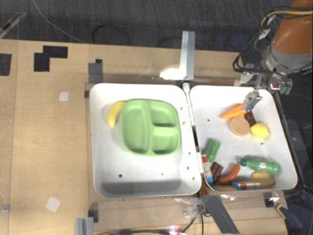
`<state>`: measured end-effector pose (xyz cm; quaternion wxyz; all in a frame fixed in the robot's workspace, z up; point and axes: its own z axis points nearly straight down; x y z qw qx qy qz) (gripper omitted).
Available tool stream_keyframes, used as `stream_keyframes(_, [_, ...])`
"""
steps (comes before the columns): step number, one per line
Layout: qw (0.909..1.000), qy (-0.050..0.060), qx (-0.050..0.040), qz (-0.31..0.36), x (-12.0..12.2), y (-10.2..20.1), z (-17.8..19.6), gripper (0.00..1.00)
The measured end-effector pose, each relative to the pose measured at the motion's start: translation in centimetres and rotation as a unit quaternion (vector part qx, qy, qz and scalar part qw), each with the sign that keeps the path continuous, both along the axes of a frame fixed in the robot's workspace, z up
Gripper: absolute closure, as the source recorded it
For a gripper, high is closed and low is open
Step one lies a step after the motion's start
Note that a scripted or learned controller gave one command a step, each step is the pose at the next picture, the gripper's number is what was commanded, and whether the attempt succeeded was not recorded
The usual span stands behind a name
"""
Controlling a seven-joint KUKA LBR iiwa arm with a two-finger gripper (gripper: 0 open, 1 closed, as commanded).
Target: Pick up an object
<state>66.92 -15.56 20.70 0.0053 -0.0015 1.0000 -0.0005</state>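
Looking down at a slant, the camera view shows two shallow white bins side by side on a pale bench point(44, 146). The left bin point(105, 180) holds a green divided tray point(149, 126) near its centre, with a yellow banana point(115, 112) touching the tray's edge at about 9 o'clock. The right bin point(220, 136) holds the remaining items. An orange carrot point(232, 112) lies toward 12 o'clock of that bin; a round tan disc point(240, 126) sits just below it, with a yellow lemon point(259, 130) beside the disc at 3 o'clock and a small dark brown block point(250, 117) between carrot and lemon. A green cylinder point(212, 150) lies tilted toward 8 o'clock. Along the 6 o'clock wall cluster a green bottle point(260, 166), a brownish oval piece point(262, 179), a red sausage-shaped item point(230, 175), a dark brown bar point(216, 171) and a blue-tipped marker point(244, 185).

The arm, with its orange band point(292, 38), enters from 2 o'clock. The gripper point(252, 101) hangs over the right bin's 1 o'clock region, just beside the carrot's thick end and above the dark block. Whether its jaws are wide or narrow cannot be told, and nothing is visibly gripped. The carrot appears long, tapered and bright orange, its tip pointing toward 8 o'clock.
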Motion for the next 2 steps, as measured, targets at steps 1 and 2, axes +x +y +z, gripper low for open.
stream_keyframes(1, [0.9983,0.0,-0.0006,0.058,0.2,2.7,-10.9,0.0])
stream_keyframes(2, [0.9953,0.002,-0.0008,0.097,0.2,4.7,-11.8,0.0])
